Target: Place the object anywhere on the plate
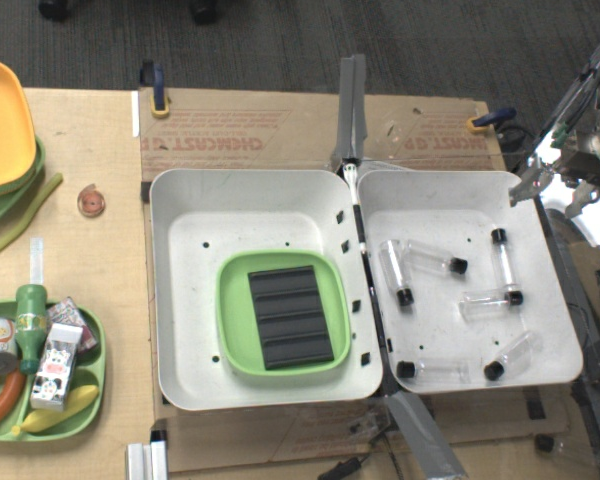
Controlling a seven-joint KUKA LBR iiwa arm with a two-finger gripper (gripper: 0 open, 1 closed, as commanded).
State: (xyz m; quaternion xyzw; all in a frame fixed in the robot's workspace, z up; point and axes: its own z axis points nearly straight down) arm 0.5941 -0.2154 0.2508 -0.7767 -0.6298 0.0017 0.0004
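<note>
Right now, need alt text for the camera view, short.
Two shallow white bins sit side by side on a bench: the left bin holds a green plate with a dark ridged block on it, and the right bin holds several clear tubes with black caps scattered about. The gripper hangs at the right bin's far right corner.

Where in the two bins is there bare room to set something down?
Left bin: white floor rings the green plate, widest along the top; a black ridged block covers the plate's middle. Right bin: top strip bare; clear tubes crowd the centre and bottom.
</note>
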